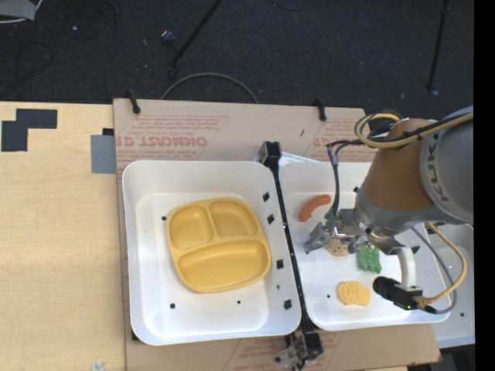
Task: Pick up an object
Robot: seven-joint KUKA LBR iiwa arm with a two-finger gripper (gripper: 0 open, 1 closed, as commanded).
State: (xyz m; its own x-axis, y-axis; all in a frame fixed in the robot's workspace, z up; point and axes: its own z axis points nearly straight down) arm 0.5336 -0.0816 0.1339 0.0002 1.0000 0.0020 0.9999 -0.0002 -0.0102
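Observation:
My gripper (323,236) hangs low over the middle of the right bin (309,178), reaching in from the right under the grey and orange wrist. A small tan object (337,248) lies right beside its tip, partly covered by it. An orange-red sausage (314,206) lies just beyond the gripper toward the back. A green leafy piece (369,260) sits under the wrist, and a yellow knobbly piece (353,293) rests near the bin's front edge.
The left bin (147,284) holds a yellow divided plate (218,243) at its middle. A black divider (282,238) runs between the two bins. Cardboard lies under both bins, with the wooden bench to the left.

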